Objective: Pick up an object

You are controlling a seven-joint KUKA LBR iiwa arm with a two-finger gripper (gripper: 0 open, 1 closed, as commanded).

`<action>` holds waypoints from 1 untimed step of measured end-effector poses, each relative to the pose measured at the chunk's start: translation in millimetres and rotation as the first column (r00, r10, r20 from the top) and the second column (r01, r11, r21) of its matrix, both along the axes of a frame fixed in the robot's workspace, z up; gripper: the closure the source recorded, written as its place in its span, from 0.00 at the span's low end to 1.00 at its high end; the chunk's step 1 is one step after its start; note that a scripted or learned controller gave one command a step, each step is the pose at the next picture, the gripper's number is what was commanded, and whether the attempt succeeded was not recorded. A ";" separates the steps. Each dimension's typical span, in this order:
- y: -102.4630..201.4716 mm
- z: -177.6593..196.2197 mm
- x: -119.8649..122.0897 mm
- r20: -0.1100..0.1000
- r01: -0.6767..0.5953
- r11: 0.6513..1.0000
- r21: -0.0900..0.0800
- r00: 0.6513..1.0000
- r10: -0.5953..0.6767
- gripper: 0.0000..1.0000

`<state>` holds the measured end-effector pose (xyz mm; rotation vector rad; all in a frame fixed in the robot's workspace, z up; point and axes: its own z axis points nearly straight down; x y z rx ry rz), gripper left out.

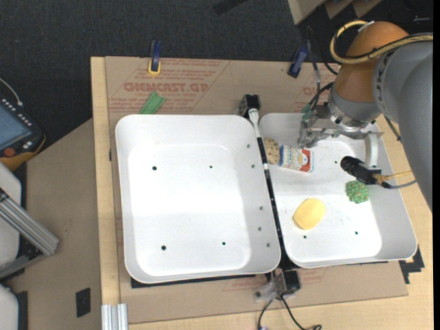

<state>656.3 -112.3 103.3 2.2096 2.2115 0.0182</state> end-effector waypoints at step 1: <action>59.3 85.9 -74.4 -0.021 -0.004 1.000 0.006 1.000 0.004 1.00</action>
